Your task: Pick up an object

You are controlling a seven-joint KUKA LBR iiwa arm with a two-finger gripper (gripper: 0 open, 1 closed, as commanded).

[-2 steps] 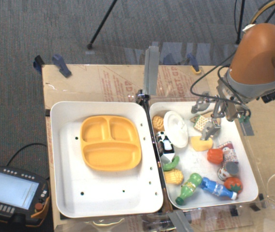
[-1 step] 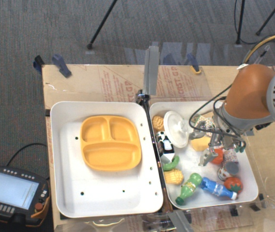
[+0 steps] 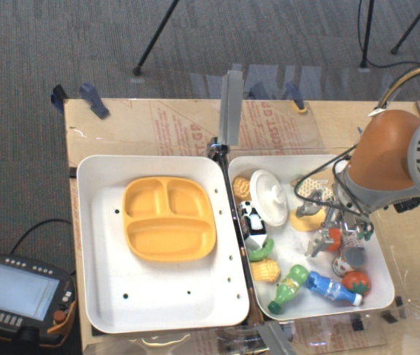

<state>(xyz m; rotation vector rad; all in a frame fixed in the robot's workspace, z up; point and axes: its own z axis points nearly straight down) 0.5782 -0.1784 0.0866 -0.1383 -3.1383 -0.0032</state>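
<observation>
The end effector (image 3: 337, 237) hangs low in the right bin (image 3: 384, 268), amid the toys; whether its fingers are spread or closed cannot be told. Just below it sit a grey piece (image 3: 353, 257) and a red tomato (image 3: 356, 281). Beside those, further down and left, lie a blue bottle (image 3: 330, 288) with a white label and a green bottle (image 3: 288, 289). Left of the end effector rests a white lid (image 3: 271, 196). Well apart, the left bin (image 3: 103, 272) holds a yellow divided plate (image 3: 169, 219).
</observation>
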